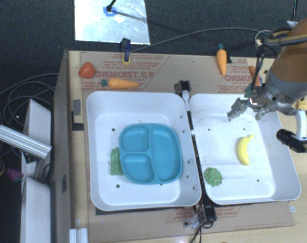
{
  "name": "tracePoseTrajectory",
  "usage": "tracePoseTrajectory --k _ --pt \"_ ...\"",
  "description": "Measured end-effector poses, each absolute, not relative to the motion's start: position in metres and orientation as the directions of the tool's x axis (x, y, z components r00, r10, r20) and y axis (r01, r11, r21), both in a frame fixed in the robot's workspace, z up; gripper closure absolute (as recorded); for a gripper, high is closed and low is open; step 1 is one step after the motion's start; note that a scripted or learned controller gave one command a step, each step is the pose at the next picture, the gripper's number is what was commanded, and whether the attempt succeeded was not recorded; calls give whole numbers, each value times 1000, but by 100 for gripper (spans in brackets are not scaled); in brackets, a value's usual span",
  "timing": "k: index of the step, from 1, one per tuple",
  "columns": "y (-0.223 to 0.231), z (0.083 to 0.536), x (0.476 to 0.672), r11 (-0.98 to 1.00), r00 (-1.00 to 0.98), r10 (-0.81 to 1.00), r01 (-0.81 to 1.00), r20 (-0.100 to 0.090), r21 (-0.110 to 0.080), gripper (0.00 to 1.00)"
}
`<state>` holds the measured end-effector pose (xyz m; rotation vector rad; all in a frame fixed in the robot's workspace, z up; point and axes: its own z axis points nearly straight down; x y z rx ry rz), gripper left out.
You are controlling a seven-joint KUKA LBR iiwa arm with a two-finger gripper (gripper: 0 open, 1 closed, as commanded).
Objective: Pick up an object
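Left shallow white bin [100, 135]: light-blue three-compartment plastic plate [150, 153], centred; a flat green ridged piece [115, 162] touches its left edge. Right shallow white bin [282, 184]: small green bumpy round toy [212, 176] near the front-left corner, yellow toy banana [244, 149] mid-bin, well apart from it. Two-finger gripper [247, 109] hangs over the bin's back half, above and clear of the banana, fingers spread wide, nothing between them. Orange toy carrots [122, 83] lie on the board behind the bins.
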<state>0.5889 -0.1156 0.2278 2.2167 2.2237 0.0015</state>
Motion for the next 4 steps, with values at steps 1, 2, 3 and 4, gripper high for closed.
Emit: tracePoseTrajectory --k 1,2,3,4 --pt "-161 173 559 0 0 1000 1000 -1 0 0" --pt "-167 87 558 1 -1 1000 1000 0 -2 0" --pt "-167 98 560 2 -2 1000 1000 0 2 100" --pt "-96 127 566 5 -5 1000 1000 1 2 100"
